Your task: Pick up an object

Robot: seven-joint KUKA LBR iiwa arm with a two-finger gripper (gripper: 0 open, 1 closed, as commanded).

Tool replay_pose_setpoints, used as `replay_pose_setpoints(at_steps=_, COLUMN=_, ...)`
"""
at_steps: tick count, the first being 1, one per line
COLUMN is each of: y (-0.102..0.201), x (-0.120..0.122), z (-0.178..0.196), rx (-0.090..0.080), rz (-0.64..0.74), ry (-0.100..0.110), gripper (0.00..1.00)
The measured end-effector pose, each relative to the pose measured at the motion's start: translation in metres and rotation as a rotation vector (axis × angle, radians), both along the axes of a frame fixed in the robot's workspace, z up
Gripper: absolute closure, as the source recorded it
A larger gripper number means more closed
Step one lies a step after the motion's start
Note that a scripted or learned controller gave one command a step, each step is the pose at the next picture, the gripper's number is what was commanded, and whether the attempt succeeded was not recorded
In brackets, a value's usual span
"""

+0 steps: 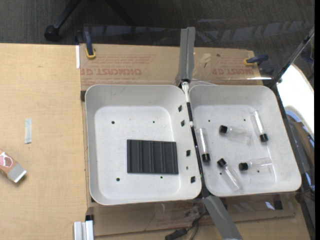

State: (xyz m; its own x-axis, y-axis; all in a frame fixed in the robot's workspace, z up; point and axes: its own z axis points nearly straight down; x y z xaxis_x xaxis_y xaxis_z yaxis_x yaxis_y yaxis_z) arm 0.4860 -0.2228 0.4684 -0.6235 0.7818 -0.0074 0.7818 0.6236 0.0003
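At the right edge of the scene, about level with the far half of the worktop, we see a pale grey, smooth, rounded body that we take to be part of the arm (303,87). It curves from the far left of that patch toward the near right and is cut off by the edge. We cannot tell which link it is, nor how it is posed beyond that slant.
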Motion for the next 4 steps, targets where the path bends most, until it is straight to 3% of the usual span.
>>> replay_pose_setpoints(at_steps=1, y=0.0, x=0.0, z=0.0, rx=0.0, rz=0.0, ry=0.0, gripper=0.0)
replay_pose_setpoints(at_steps=2, y=0.0, x=0.002, z=0.009, rx=-0.001, rz=0.002, ry=-0.001, gripper=1.0)
replay_pose_setpoints(at_steps=3, y=0.0, x=0.002, z=0.009, rx=-0.001, rz=0.002, ry=-0.001, gripper=0.0)
replay_pose_setpoints(at_steps=4, y=0.0, x=0.004, z=0.017, rx=-0.002, rz=0.004, ry=-0.002, gripper=1.0)
